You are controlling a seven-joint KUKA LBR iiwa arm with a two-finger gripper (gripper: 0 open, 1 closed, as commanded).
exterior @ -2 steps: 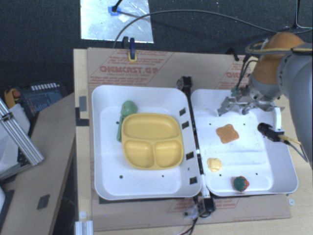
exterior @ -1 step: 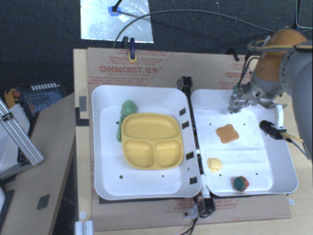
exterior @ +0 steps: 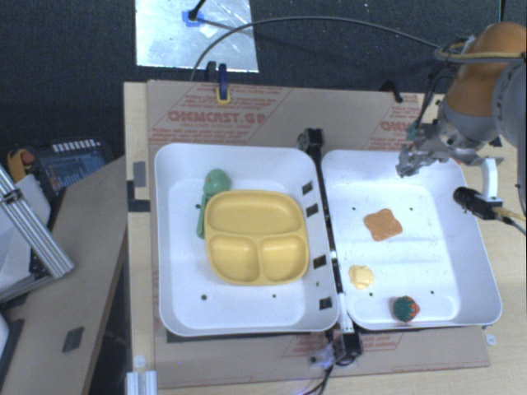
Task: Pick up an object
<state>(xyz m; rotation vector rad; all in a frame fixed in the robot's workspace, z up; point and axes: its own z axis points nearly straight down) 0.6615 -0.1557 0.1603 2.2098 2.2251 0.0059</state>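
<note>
Jaw state you cannot tell: your gripper (exterior: 409, 164) hovers at twelve o'clock of the right bin (exterior: 473, 257). At centre lies the orange toast piece (exterior: 383, 224), probably light, stiff plastic; pinch across its edges.

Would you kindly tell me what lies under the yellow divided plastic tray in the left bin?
A green object pokes out from beneath the yellow divided plastic tray's far-left corner; the tray covers the rest of it, and whatever else lies underneath is hidden.
</note>
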